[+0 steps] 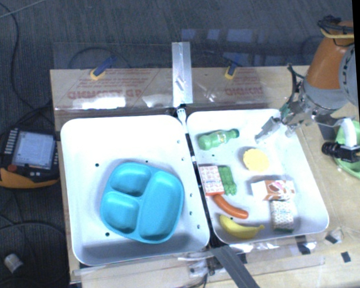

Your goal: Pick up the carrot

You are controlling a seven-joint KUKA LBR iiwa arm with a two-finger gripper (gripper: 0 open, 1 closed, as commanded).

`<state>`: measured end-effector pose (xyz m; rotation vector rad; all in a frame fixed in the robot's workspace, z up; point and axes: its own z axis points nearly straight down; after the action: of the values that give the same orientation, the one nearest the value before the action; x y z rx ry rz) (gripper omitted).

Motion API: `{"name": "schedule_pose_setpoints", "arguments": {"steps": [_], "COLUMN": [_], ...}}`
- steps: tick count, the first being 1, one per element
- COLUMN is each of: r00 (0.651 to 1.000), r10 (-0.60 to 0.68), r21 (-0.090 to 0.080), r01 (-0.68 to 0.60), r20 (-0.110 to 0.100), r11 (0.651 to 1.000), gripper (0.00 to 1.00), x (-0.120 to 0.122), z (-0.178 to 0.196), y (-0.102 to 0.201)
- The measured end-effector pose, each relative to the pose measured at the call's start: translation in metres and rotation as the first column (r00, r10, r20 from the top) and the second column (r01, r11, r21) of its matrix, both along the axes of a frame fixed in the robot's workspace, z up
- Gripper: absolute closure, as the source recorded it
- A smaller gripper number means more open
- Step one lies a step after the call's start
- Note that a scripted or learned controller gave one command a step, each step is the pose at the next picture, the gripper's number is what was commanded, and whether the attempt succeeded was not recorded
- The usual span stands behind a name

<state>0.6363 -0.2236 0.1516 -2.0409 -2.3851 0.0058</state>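
Bananas first, operator: you have one banana (240, 227) lying at the near edge of the right bin (311, 180), with a patterned box (283, 214) just beside it on the right. Just behind the banana lies the carrot (230, 206), orange and slanted, its upper end touching a small red and white packet (211, 180) and close to a dark green vegetable (227, 181) (what kind, you cannot tell). To the right of the carrot you see a red and white carton (273, 188), and farther back a round yellow piece (255, 159). Beyond that lies a green bottle (216, 138) on its side. In the left bin (82, 147) sits a blue divided plate (142, 202). At the far right corner of the right bin you find the jaws (278, 125), low over the rim, well apart from the carrot and holding nothing; whether they stand wide or narrow you cannot tell. A small handheld screen (28, 154) lies on the floor left of the bench (121, 89).
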Motion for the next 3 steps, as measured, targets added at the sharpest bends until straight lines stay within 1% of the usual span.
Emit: {"name": "schedule_pose_setpoints", "arguments": {"steps": [1, 2, 3], "r00": [0.998, 0.995, 0.995], "r10": [0.070, 0.101, 0.096], "r21": [0.000, 0.000, 0.000], "r01": [-0.070, -0.101, -0.096], "r20": [0.003, 0.005, 0.001], "r11": [0.998, 0.995, 0.995], "gripper": [0.00, 0.00, 0.00], "x": [-0.059, 0.015, -0.036], "z": [0.011, 0.052, -0.016], "y": [0.054, 0.029, 0.040]}}
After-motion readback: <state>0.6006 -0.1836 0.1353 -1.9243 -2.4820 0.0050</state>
